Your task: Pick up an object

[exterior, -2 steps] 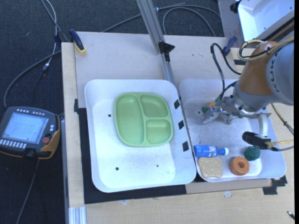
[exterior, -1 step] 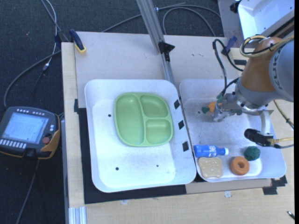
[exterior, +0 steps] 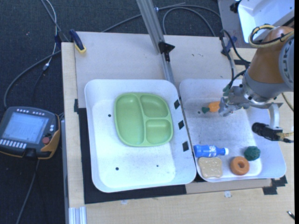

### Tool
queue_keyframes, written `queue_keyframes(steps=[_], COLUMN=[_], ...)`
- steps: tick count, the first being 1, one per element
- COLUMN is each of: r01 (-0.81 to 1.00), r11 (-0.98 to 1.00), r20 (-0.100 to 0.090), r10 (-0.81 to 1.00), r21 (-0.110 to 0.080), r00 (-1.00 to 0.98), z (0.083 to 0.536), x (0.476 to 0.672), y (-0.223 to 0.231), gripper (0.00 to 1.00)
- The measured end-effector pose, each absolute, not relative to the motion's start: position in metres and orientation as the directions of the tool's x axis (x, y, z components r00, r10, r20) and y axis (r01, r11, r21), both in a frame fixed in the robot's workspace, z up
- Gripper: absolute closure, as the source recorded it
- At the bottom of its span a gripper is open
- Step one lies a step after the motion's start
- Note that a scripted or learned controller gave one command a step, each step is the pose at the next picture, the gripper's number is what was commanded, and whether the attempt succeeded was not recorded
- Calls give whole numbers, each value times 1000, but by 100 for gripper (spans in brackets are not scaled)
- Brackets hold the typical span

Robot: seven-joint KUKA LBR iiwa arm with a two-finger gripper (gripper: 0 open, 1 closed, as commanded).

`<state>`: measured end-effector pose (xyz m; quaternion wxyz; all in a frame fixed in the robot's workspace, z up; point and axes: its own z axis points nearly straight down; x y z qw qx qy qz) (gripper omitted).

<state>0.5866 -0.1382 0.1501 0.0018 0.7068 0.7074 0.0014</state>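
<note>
Grey metal claw (exterior: 226, 107) low in the right bin (exterior: 212, 88), upper half, just right of a small orange piece with a green tip (exterior: 211, 108). Finger spread not readable from this slanted look down; cannot tell how far open it stands. Nothing visibly between its tips. Orange piece lies touching or just beside the claw's left edge; which of the two, unclear.

Judgement: claw placed this low and this close because the orange piece is the pick target. It sits alone in the upper part of the bin, easy to reach without nudging neighbours.

Above the claw: wrist and grey arm with orange band (exterior: 271, 59), entering from the right. Black cable fitting (exterior: 265, 131) hangs just right of the bin's middle.

Near edge of the right bin, well apart from the claw: blue bottle with white cap (exterior: 210, 150) lying on its side, tan square piece (exterior: 210, 167) just below it, orange ring (exterior: 240, 165) to their right, dark green lump (exterior: 252, 152) beyond that. These four crowd the front edge, likely harder picks.

Left bin (exterior: 98, 139): green divided plate (exterior: 143, 119), three compartments, flat near centre. Black clips along the seam between bins.

Off the bench at left: teach pendant (exterior: 28, 132) on dark floor, cables trailing.
</note>
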Motion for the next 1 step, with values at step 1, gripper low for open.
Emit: queue_keyframes(steps=[1], r01=[1000], r11=[2], r20=[-2], r10=[1000], r21=[9], r00=[-2], z=[214], x=[594], y=[-137], gripper=[100])
